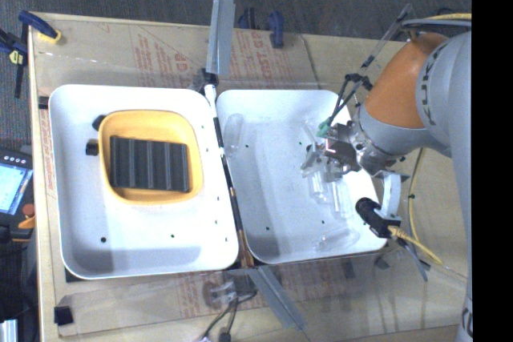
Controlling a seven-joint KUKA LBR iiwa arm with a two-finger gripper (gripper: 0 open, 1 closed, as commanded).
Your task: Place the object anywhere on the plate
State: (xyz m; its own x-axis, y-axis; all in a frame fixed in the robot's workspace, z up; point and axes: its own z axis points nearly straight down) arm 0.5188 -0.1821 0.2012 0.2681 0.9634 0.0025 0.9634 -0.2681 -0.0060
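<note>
We watch the gripper [325, 164] hang low over the right bin [272, 236], where a clear object [333, 235] lies at lower right; the yellow plate [152, 124] waits in the left bin [72, 244]; how its jaws stand we cannot tell

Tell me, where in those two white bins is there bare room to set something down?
Bare floor lies in the right white bin, between the centre divider and the gripper, and along the left white bin's front below the yellow rectangular plate with its dark ribbed object. Around the gripper it's crowded.
</note>
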